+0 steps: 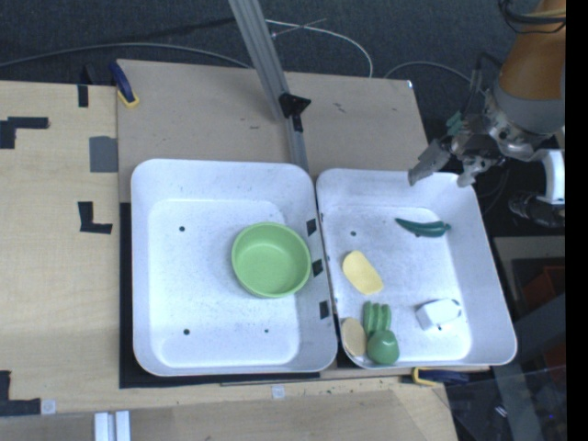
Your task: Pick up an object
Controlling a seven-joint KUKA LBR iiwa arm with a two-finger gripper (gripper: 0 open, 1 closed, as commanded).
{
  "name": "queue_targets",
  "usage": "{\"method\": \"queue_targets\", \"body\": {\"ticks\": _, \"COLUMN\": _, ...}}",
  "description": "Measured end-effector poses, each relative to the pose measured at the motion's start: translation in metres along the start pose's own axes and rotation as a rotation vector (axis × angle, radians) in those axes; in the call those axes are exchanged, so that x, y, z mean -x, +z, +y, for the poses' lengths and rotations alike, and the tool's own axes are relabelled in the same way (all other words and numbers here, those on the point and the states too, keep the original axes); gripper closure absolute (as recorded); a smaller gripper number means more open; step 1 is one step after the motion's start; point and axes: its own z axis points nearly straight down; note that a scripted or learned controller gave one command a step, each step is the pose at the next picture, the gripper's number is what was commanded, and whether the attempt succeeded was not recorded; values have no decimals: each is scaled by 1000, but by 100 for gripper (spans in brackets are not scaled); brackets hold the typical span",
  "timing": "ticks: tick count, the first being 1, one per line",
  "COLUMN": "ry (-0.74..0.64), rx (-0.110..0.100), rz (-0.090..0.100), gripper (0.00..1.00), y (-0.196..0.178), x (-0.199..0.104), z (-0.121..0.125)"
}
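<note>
Hand point(443, 170) open above the right bin's point(487, 246) far rim — dark green piece point(423, 227) nearest.

A: How's the light?
B: Even and soft from above; the two shallow white plastic bins point(230, 191) read bright but not blown out, with faint speckle.
A: Shadows?
B: Only a thin one under the round green plastic bowl point(270, 260).
A: Sharpness?
B: Slightly soft and grainy throughout; the dark blue carpeted floor point(110, 7) is dim
</note>
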Motion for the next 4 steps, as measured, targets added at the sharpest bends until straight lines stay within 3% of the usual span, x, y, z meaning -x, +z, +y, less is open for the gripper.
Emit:
{"method": "queue_targets", "body": {"ticks": 1, "ry": 0, "rx": 0, "rz": 0, "gripper": 0, "y": 0, "x": 0, "z": 0}}
{"method": "queue_targets", "body": {"ticks": 3, "ry": 1, "rx": -5, "rz": 0, "gripper": 0, "y": 92, "x": -9, "z": -10}}
{"method": "queue_targets", "body": {"ticks": 4, "ry": 2, "rx": -6, "rz": 0, "gripper": 0, "y": 144, "x": 0, "z": -12}}
